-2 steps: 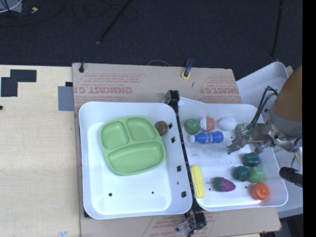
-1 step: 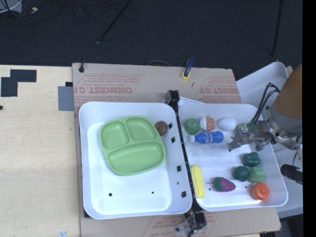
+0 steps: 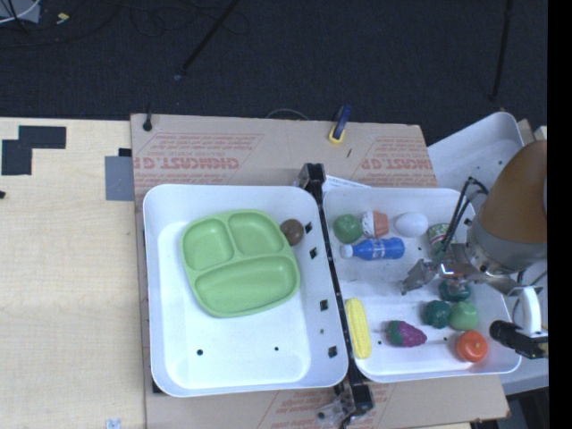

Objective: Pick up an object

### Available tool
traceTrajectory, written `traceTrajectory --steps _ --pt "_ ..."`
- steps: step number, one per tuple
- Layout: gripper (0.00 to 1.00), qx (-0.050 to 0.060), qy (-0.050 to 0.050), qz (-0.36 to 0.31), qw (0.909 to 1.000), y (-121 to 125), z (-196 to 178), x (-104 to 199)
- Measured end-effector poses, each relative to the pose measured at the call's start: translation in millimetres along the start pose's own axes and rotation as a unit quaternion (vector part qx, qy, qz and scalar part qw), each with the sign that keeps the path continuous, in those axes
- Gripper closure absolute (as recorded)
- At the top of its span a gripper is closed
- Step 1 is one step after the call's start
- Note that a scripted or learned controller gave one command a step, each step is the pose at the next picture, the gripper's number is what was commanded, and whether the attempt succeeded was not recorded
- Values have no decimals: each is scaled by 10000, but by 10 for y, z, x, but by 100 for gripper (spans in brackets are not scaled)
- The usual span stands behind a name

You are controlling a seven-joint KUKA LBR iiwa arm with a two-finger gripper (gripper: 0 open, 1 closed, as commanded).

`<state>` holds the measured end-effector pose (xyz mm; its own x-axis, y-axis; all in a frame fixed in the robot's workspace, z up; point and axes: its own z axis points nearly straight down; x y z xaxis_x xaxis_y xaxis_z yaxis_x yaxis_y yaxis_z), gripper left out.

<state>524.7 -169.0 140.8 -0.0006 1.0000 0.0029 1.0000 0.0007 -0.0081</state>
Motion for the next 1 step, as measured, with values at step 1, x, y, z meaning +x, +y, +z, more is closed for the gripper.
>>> traceTrajectory --steps 1 --pt "0 -6 11 -9 10000 0 536 36"
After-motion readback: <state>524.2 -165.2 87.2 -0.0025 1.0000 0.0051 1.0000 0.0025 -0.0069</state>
